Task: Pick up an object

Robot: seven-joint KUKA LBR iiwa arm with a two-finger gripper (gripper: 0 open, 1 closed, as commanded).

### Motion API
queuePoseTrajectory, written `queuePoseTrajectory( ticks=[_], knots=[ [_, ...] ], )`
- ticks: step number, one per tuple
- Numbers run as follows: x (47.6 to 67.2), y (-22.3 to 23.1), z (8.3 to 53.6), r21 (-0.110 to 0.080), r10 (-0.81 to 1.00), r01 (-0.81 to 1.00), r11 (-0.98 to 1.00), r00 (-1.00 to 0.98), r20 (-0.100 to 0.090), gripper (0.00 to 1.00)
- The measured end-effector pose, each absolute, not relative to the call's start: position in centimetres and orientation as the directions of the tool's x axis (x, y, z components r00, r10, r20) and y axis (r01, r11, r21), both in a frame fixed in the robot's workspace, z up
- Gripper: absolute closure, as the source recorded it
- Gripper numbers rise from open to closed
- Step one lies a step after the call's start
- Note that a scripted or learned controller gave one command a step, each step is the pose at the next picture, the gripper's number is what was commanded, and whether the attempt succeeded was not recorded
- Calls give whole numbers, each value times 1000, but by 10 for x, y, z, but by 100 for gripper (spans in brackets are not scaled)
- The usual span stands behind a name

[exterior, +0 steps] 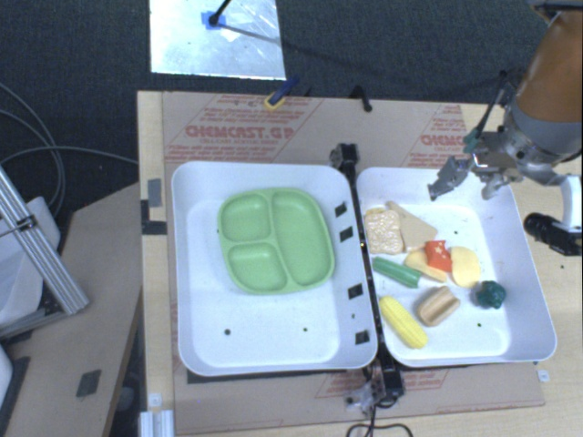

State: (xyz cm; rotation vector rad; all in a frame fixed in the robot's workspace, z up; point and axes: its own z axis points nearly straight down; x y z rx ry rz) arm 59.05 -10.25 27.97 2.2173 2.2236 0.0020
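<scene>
My gripper [471, 186] hovers above the back edge of the right bin [521, 321], fingers spread open with nothing between them. Below it in that bin lie several toy foods: a pale waffle square [383, 231], a tan wedge [417, 227], a red pepper piece [437, 254], a yellow lemon [465, 265], a green cucumber [396, 272], a corn cob [402, 322], a brown bread roll [437, 305] and a dark green broccoli [491, 293]. All rest on the bin floor, apart from the gripper.
A green divided plate [275, 239] sits in the left bin [264, 340]. A black-clipped divider [357, 244] runs between the bins. A shiny sheet [216, 25] lies on the floor behind the bench.
</scene>
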Motion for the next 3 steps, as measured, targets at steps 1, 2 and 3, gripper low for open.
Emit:
queuePoseTrajectory(
  ticks=[1,2,3],
  knots=[
    [634,-33,183,-3,1000,1000,11,-11,3,0],
    [659,19,185,4,1000,1000,10,-10,3,0],
    [669,66,129,19,1000,1000,-5,5,-17,0]
  ],
)
